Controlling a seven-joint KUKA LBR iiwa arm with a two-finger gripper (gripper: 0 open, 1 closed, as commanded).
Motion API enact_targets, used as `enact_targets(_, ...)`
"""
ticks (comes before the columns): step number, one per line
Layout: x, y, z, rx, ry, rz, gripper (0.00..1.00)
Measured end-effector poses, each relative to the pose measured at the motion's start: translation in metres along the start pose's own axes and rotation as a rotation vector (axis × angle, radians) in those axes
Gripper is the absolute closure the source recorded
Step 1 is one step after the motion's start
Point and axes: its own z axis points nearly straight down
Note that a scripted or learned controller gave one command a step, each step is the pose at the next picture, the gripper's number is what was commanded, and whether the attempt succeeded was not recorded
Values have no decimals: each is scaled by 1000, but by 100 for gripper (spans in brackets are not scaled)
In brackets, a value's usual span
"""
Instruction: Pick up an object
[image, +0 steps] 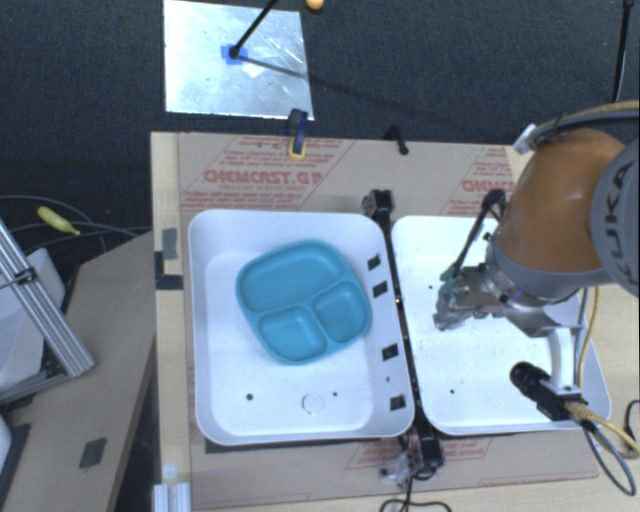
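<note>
Gripper (450, 305), its closure impossible to tell, is hovering right of the blue tray (300, 300), probably needing to reach toward it.

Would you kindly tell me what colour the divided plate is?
The plate is light blue, clearest in the camera view.

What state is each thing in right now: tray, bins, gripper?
blue tray: lies flat, open side up, askew in the left bin.
left bin: holds the blue tray near its middle.
right bin: beside the left bin, under the gripper.
gripper: over the right bin's left half, apart from the blue tray.
</note>
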Motion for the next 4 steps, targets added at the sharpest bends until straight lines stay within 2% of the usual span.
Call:
enact_targets(1,103,7,-13,0,0,2,100)
enact_targets(2,106,10,-129,-6,0,6,100)
enact_targets(3,175,23,-146,-2,2,2,100)
enact_targets(4,133,1,-190,-1,-1,12,100)
